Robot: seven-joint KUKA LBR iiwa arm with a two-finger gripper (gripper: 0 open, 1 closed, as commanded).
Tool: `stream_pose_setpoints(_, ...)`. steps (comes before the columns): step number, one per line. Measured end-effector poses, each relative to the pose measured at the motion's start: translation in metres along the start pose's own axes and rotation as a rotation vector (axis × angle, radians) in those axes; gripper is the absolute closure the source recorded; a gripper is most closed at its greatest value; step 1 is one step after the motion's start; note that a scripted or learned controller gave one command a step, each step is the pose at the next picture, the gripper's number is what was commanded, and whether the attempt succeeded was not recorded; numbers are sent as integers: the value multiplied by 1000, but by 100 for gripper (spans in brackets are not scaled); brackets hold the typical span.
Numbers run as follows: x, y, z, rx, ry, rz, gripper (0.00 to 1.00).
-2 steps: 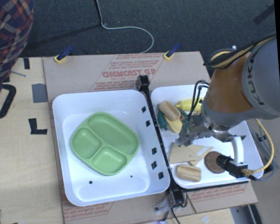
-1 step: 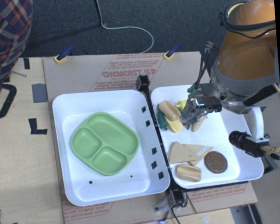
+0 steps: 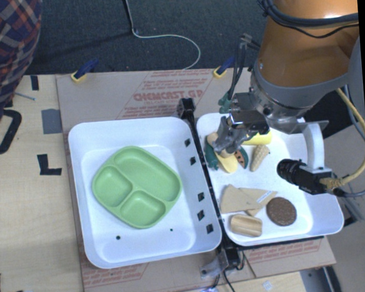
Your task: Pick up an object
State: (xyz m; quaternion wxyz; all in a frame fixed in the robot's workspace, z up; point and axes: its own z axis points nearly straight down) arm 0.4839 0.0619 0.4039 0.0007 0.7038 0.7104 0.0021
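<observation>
Cardboard sheeting covers the table [image 3: 166, 93], and on it sit two shallow white bins side by side. The left bin [image 3: 84, 181] holds a green divided plate [image 3: 136, 186], lying flat near its middle. The right bin [image 3: 324, 222] carries the task's candidates: a cluster of play food toward its far left corner and looser pieces along its near side.

The tool [image 3: 227, 138] hangs low over that far cluster, directly above a yellow-and-green corn cob [image 3: 228, 162] and just beside a pale cob [image 3: 259, 157] and a yellow piece [image 3: 259, 140]. Whether its fingers stand apart or together cannot be told, since the wrist and its cabling hide them, and nothing can be seen clamped between them.

The step in hand appears to be the descent onto one item in the cluster. To do it well, the tool should probably centre on a single piece, the yellow-and-green cob being nearest, with the fingers straddling its narrow width rather than its length, and avoid the bin's left wall. The crowding is a risk: neighbours touching the target may be nudged or wedge between the fingers.

Along the near edge lie a tan wedge [image 3: 240, 199], a bread roll [image 3: 246, 225] and a brown round cookie [image 3: 281, 211], each set more apart and likely easier targets.
</observation>
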Motion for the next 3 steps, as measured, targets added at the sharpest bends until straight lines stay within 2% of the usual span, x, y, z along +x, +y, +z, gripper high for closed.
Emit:
stream_pose_setpoints(1, -4, 0, -7, 7, -4, 6, 100)
stream_pose_setpoints(2, 2, -1, 30, 9, -3, 8, 100)
stream_pose_setpoints(3, 19, 0, -21, 1, -1, 6, 100)
